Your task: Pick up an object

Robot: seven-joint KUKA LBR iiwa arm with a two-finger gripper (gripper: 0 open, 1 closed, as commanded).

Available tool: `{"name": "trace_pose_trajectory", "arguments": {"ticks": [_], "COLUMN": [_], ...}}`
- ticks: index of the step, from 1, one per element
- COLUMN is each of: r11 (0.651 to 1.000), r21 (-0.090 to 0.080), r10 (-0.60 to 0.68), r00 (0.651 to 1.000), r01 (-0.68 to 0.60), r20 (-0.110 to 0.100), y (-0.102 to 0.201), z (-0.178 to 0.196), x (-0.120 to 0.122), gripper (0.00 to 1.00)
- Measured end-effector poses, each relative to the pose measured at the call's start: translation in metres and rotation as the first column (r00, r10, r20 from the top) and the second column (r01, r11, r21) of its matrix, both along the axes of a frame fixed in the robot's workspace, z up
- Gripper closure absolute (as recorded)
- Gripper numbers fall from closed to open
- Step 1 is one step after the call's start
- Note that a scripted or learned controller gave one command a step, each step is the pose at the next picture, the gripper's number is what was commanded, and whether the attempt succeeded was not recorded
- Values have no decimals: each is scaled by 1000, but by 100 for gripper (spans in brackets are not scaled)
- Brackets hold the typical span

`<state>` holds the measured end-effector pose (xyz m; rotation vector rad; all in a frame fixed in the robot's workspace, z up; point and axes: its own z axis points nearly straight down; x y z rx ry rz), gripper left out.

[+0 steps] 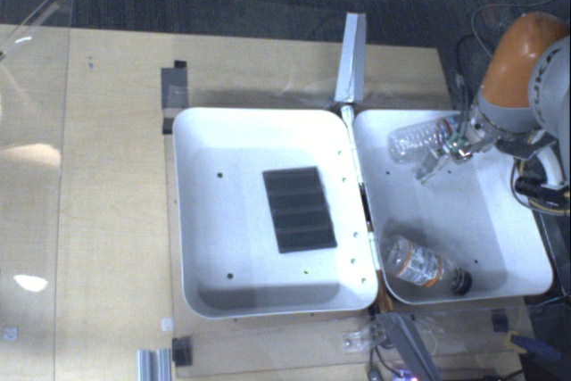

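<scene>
Because my gripper [439, 163] sits beside the clear bottle [421, 141], finger state indiscernible, the bottle may roll away.

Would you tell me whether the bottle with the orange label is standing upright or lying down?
Lying down: the orange-labelled bottle rests on its side in the right bin, its dark cap toward the near right corner.

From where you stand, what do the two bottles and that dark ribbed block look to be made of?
Both bottles look like thin clear plastic. The upper bottle lets the white bin show through. The lower bottle is see-through too, with an orange label and a dark cap. The ribbed block looks matte black, perhaps rubber or foam; its dull, unglinting ridges suggest so.
</scene>
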<state>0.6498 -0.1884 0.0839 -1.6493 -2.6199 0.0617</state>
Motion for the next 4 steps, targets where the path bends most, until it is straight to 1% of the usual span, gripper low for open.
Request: {"name": "trace_pose_trajectory", "arguments": {"ticks": [1,2,3,4], "r11": [1000,998,998,971], "r21": [-5,9,9,8], "r10": [-3,-61,-60,240], "r00": [1000,996,996,968], "r01": [3,60,60,-241], "r20": [-6,66,67,69], "y": [-5,74,75,88], "z": [9,93,93,5], "x": [-3,20,21,-49], "gripper": [100,100,0,0]}}
